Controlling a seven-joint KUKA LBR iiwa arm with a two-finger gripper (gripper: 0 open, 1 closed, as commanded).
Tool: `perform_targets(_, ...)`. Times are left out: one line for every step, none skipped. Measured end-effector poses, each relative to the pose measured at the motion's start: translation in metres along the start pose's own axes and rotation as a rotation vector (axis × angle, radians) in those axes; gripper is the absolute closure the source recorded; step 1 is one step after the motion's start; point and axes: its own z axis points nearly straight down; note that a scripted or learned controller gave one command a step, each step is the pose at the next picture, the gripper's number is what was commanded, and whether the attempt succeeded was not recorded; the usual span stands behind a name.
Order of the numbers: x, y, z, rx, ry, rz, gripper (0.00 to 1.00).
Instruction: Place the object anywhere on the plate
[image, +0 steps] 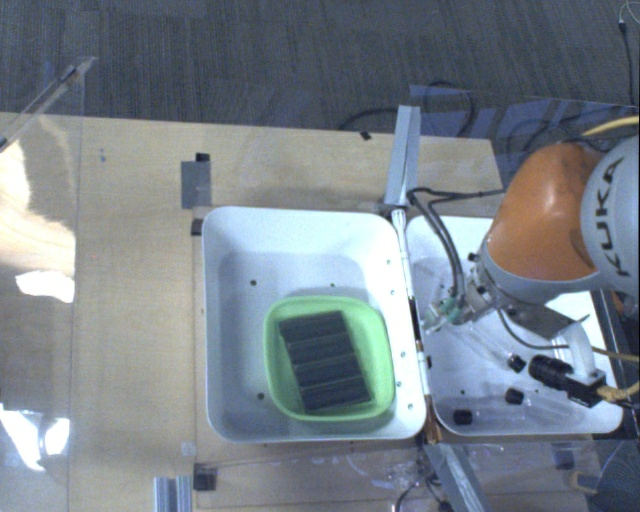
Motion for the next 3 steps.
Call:
perform_targets(0.0,0.0,0.0,0.0,0.0,0.0,0.0)
perform_targets(0.0,0.003,-0.011,-0.006,-0.002,-0.003,1.0)
perform_targets(-0.001,0.005,-0.022,-0.013,-0.004,-0.007,1.0)
